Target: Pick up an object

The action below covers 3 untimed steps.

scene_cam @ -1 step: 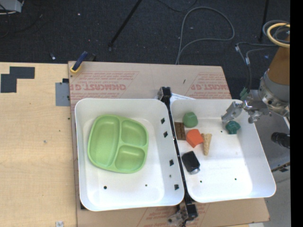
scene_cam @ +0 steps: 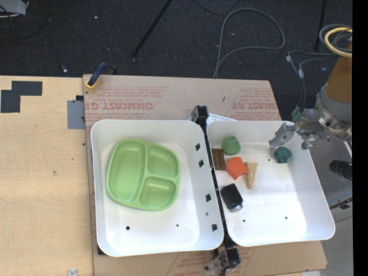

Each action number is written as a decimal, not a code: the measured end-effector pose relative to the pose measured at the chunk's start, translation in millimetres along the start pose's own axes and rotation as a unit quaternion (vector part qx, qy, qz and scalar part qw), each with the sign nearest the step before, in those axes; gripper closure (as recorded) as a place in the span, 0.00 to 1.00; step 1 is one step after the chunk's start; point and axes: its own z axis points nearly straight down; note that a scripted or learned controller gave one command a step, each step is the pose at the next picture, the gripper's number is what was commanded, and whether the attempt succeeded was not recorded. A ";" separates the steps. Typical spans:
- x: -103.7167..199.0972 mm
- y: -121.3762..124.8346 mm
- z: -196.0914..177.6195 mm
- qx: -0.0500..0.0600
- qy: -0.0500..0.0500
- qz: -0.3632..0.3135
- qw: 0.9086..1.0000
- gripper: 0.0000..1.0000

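Observation:
My gripper (scene_cam: pixel 294 140) hovers over the far right side of the right bin (scene_cam: pixel 287 223), its fingers spread open. A small teal object (scene_cam: pixel 282 154) lies on the bin floor just below the left finger (scene_cam: pixel 281 135), not between the fingers. Further left in the same bin are a green ball (scene_cam: pixel 231 145), an orange block (scene_cam: pixel 236 168), a tan cone (scene_cam: pixel 252 175), a black object (scene_cam: pixel 232 196) and a flat brown piece (scene_cam: pixel 218 158) by the divider.
A green sectioned plate (scene_cam: pixel 142 174) lies in the left bin (scene_cam: pixel 115 234). Both bins rest on a cardboard sheet (scene_cam: pixel 149 99). The arm's orange band (scene_cam: pixel 340 76) stands at the right edge, above the bin's far right corner.

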 end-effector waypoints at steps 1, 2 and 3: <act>-8.0 -1.2 46.8 0.002 0.000 0.000 1.000 0.00; -13.4 -3.4 108.4 0.003 0.001 0.000 1.000 0.00; -12.9 -4.5 160.6 0.002 0.000 0.000 1.000 0.00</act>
